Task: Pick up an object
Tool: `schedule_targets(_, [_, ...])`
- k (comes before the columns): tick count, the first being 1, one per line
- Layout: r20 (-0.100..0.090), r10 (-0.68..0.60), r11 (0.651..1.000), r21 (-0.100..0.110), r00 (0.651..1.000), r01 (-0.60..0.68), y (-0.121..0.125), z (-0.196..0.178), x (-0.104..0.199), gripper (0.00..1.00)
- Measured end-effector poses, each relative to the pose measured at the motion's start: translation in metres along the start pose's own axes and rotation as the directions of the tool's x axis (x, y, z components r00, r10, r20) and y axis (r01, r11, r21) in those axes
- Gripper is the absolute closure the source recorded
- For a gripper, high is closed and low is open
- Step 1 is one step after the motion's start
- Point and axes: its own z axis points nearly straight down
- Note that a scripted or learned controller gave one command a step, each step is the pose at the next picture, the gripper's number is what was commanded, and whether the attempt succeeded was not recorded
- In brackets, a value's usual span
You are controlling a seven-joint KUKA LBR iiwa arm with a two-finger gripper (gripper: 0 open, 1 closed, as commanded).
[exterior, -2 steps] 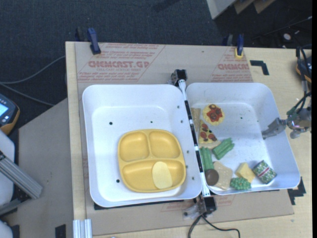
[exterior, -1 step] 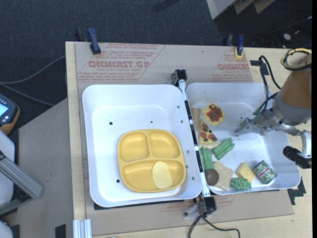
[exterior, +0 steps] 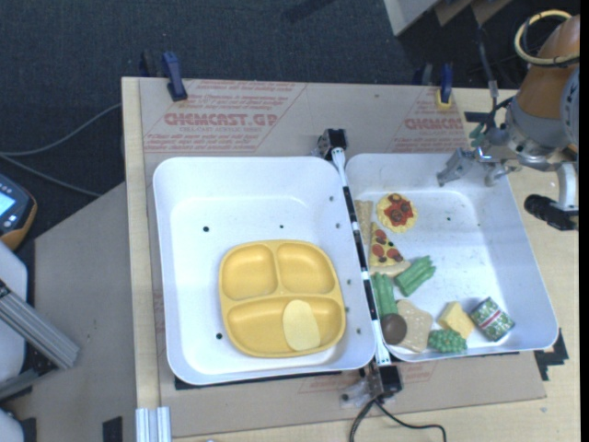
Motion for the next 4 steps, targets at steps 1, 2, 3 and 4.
schedule_targets(1, [-0.006,0.002,1.000,0.011,1.000,-0.002,-0.056,0.031,0.089,0.00])
schedule_targets(2, [-0.003,0.016,1.000,0.016,1.000,-0.016,-0.198,-0.057,0.050,0.00])
schedule_targets(3, [-0.002,0.001,1.000,0.010,1.000,-0.001,-0.117,0.036,0.082,0.00])
schedule_targets(4, [0.000,0.008,1.000,0.006,1.000,-0.008,-0.095,-0.011,0.037,0.00])
